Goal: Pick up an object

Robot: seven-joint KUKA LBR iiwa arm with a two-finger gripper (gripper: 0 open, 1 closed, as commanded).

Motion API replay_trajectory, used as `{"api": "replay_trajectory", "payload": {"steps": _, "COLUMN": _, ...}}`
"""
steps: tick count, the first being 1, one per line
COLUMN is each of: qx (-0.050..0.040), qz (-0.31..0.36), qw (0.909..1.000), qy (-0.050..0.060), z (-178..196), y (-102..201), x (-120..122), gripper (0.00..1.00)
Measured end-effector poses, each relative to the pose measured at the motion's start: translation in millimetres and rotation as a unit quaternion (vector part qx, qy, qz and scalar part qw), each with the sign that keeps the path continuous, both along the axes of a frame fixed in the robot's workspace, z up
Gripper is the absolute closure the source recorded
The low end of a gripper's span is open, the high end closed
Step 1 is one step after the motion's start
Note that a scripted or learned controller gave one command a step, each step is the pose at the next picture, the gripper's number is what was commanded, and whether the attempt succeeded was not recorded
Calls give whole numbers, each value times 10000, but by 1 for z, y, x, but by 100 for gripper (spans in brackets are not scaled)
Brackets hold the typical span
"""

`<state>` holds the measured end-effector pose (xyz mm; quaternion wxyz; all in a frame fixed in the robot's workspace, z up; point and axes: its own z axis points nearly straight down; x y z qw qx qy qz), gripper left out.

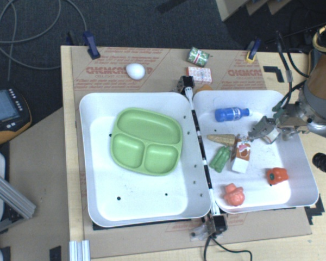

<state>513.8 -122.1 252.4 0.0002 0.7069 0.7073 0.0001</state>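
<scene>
Nearest the camera in the right bin (pixel 301 173) lies a pink-orange lumpy toy (pixel 233 194), close to the front rim, and a little farther back toward the right wall sits a red pepper-like toy (pixel 277 175). Past those, near the middle, a small white and red carton (pixel 242 155) lies just beside a green bottle-shaped piece (pixel 220 159), with a tan cone (pixel 223 140) touching or nearly touching the carton's top end. My claw (pixel 259 131) hangs over the bin just right of that cluster, level with the cone, apart from every object; its grey fingers (pixel 266 136) point left, but I cannot tell whether they are spread or pressed together, and I see nothing between them. Farther back a blue bottle (pixel 231 114) lies on its side, well clear of my claw. The left bin (pixel 92 145) carries a green divided plate (pixel 146 141). Beyond both bins, on the worktop (pixel 157 69), rest a white egg (pixel 135 70), a small green can (pixel 198 56) and a little printed packet (pixel 199 74).
</scene>
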Motion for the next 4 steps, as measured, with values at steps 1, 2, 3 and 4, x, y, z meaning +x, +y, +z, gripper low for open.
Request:
{"api": "replay_trajectory", "payload": {"steps": 1, "qx": -11, "qz": 2, "qw": 10000, "qy": -37, "z": -133, "y": -53, "x": 78, "gripper": 0}}
{"api": "replay_trajectory", "payload": {"steps": 2, "qx": 1, "qz": 2, "qw": 10000, "qy": 0, "z": -152, "y": -70, "x": 84, "gripper": 0}}
{"api": "replay_trajectory", "payload": {"steps": 3, "qx": -27, "qz": -12, "qw": 10000, "qy": -86, "z": -161, "y": -23, "x": 65, "gripper": 0}}
{"api": "replay_trajectory", "payload": {"steps": 4, "qx": 5, "qz": 3, "qw": 10000, "qy": 8, "z": -168, "y": 28, "x": 38, "gripper": 0}}
